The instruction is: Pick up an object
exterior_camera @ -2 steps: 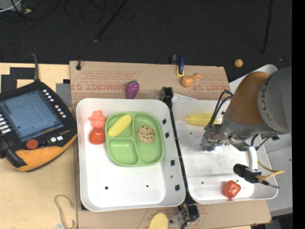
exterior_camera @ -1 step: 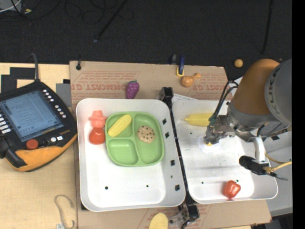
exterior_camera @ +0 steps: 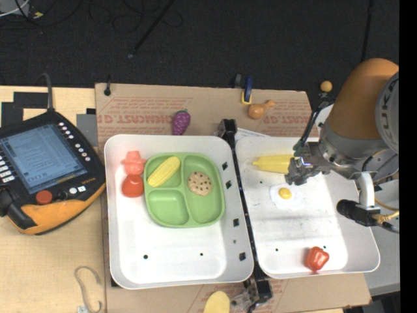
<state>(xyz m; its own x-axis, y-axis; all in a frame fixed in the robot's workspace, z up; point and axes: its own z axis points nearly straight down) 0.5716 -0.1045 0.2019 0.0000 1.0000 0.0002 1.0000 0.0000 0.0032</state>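
My gripper (exterior_camera: 298, 172) hangs over the right bin (exterior_camera: 339, 256), just right of a yellow corn cob (exterior_camera: 272, 164) and above a fried egg (exterior_camera: 284, 193). Its fingers are small and dark against the wrist, and nothing shows clearly between them. A red pepper (exterior_camera: 316, 258) lies near the right bin's front edge. In the left bin (exterior_camera: 169, 266) stands a green divided plate (exterior_camera: 176, 210) with a second corn cob (exterior_camera: 162, 170) and a cookie (exterior_camera: 199, 183) on it. A red and pink toy (exterior_camera: 133, 174) stands beside the plate on its left.
A tablet pendant (exterior_camera: 42, 168) rests on the bench at far left. On the cardboard behind the bins lie a purple grape bunch (exterior_camera: 180, 121) and a brown pear-like toy (exterior_camera: 259, 109). A yellow lemon (exterior_camera: 217, 302) sits in front of the bins.
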